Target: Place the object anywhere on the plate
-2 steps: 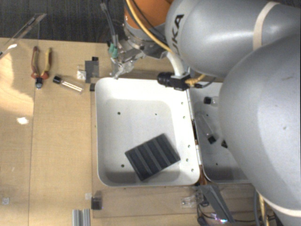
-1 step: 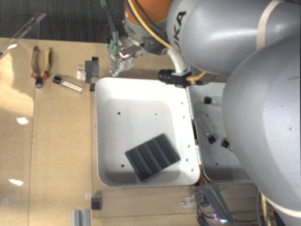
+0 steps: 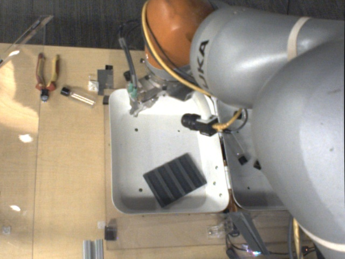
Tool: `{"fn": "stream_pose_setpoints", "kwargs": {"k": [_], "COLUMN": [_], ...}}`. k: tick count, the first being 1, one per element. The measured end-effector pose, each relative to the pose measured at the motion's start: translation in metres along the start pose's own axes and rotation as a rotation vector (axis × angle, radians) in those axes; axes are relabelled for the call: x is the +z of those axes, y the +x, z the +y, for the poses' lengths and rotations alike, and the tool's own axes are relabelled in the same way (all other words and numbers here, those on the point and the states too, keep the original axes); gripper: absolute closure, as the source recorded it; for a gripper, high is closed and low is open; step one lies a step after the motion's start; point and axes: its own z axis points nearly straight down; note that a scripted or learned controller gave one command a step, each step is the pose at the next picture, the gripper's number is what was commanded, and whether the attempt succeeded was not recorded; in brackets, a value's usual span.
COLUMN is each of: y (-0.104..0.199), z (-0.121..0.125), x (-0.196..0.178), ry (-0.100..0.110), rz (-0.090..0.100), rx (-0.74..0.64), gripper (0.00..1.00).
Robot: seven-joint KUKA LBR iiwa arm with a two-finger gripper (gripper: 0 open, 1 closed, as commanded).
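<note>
The plate [image 3: 174, 180] is a dark, ribbed, rectangular slab lying at a slant on the floor of the left white bin [image 3: 121, 161], near its front. My gripper [image 3: 134, 108] hangs over the bin's far left corner, well up and left of the plate. A small green piece [image 3: 131, 93] shows right at the gripper's head; whether it is held I cannot make out. The arm's orange band [image 3: 172, 20] and grey body cover the space to the right.
The right bin [image 3: 253, 193] is mostly hidden under the arm. On the wooden bench left of the bins lie red-handled pliers [image 3: 46, 74], a small vial [image 3: 78, 95] and a dark block [image 3: 105, 79]. A black cable plug [image 3: 197, 123] hangs over the left bin.
</note>
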Motion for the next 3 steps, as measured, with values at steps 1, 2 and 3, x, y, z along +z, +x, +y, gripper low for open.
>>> {"fn": "stream_pose_setpoints", "kwargs": {"k": [1, 2, 3], "y": [-0.018, -0.031, -0.023], "z": [0.019, 0.038, 0.038], "x": [0.127, 0.039, -0.079], "ry": [0.004, -0.003, -0.005], "rz": [0.001, -0.001, -0.003], "rx": [0.200, -0.151, -0.388], "gripper": [1.00, 1.00, 1.00]}}
